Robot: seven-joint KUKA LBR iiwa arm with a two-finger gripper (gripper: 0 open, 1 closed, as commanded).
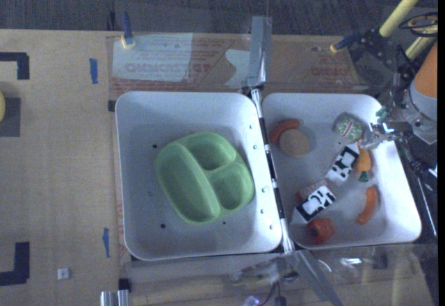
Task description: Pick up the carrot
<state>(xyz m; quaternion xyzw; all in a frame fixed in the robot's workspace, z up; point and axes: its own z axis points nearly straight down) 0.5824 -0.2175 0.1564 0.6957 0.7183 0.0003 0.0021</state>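
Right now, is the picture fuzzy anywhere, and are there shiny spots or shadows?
In the camera view everything looks a bit soft; the gripper and arm at the right edge are blurriest. The left bin shines pale without harsh glare. The green tray casts a faint shadow. The carrot is small and smudgy.

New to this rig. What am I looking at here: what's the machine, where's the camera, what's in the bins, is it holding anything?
One fixed camera looks down at a slant on a bench with two shallow white bins. The left bin holds a green divided plate. The right bin holds toy food: a carrot, a tomato, two black-and-white cartons, a tan round piece, a reddish sausage-like piece, a small orange item and a pale green-capped item. The machine is a robot arm entering from the right edge; its gripper sits over the right bin's far right corner. Nothing is visibly between its fingers, and the carrot lies in the bin.
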